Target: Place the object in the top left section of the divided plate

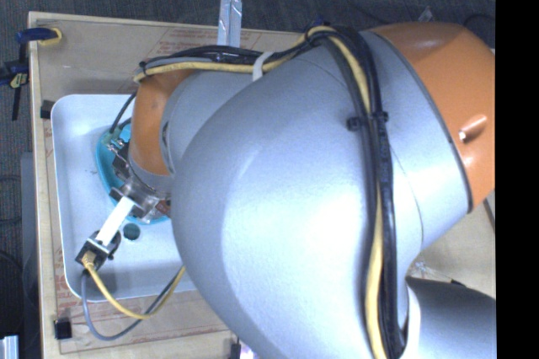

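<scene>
Plainly, the arm (337,197) fills most of the frame, its grey bulk and orange band spreading from the right edge across the centre and covering the greater part of the bench (101,33) beneath it. At the left of the frame lies a white bin (67,180), and inside it, tucked against the arm's wrist at centre left, a sliver of the blue divided plate (108,157) shows; its sections are mostly hidden, so which one lies under the tool cannot be told. The gripper (126,195) sits over the plate's lower edge, and whether it is released or clenched on anything cannot be told. A white bracket (108,233) with a yellow cable (126,305) trails toward the lower left. Just beside it on the bin floor rests a small dark green object (131,233), apparently off the plate. The risk I judge greatest is that this piece is the one to be placed and has been dropped or missed; with the plate hidden, a blind release could also land in the wrong section.
</scene>
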Motion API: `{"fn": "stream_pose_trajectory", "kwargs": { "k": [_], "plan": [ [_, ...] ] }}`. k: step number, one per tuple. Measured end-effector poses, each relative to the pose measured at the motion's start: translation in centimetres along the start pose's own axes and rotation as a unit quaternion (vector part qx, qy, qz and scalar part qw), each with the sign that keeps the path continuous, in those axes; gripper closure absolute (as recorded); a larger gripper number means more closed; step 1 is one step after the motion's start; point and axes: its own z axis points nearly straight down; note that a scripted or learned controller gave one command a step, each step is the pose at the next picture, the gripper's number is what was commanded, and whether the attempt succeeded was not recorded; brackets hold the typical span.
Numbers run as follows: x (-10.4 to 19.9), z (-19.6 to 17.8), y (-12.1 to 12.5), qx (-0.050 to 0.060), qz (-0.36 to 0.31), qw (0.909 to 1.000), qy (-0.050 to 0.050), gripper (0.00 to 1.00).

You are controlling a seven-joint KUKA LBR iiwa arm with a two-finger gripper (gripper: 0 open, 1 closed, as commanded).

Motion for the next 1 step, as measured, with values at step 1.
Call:
{"fn": "stream_pose_trajectory", "kwargs": {
  "k": [1],
  "plan": [
    [0.01, -0.02, 0.0, 0.0, 0.0, 1.0, 0.0, 0.0]
  ]
}}
